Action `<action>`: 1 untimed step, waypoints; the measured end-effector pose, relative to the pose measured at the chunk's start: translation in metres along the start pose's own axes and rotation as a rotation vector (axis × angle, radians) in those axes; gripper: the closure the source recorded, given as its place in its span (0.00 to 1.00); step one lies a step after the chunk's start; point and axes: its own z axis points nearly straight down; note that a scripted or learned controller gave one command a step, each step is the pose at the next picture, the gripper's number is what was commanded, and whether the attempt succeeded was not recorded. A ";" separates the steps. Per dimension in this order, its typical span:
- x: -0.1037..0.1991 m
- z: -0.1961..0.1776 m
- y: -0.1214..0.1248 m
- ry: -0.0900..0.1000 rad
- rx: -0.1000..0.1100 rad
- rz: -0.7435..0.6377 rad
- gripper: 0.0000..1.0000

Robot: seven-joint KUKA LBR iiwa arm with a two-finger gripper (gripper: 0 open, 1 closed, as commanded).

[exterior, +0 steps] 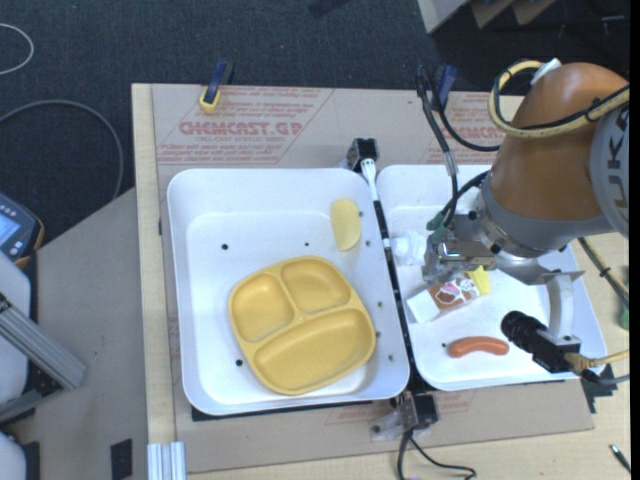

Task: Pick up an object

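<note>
Two white bins are sitting side by side on the cardboard-covered surface [250, 123]. The left bin [190, 268] is holding a yellow divided plate [302, 323] lying flat toward its front, and a small pale yellow piece [346, 224] is lying apart from it near the back right corner. The right bin [412, 196] is holding a printed packet [450, 295] near the divider, an orange-red sausage [478, 347] lying well in front of it, and what is possibly a small white scrap [402, 249] by the left wall. The arm [555, 158] is reaching over the right bin and covering much of its back. The gripper [447, 258] is hanging just above the packet; cannot tell if it is open or closed, and nothing is visibly held. A yellow clip [212, 90] is sitting at the surface's back edge.
</note>
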 end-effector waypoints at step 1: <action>0.045 -0.119 0.002 0.003 -0.012 -0.003 1.00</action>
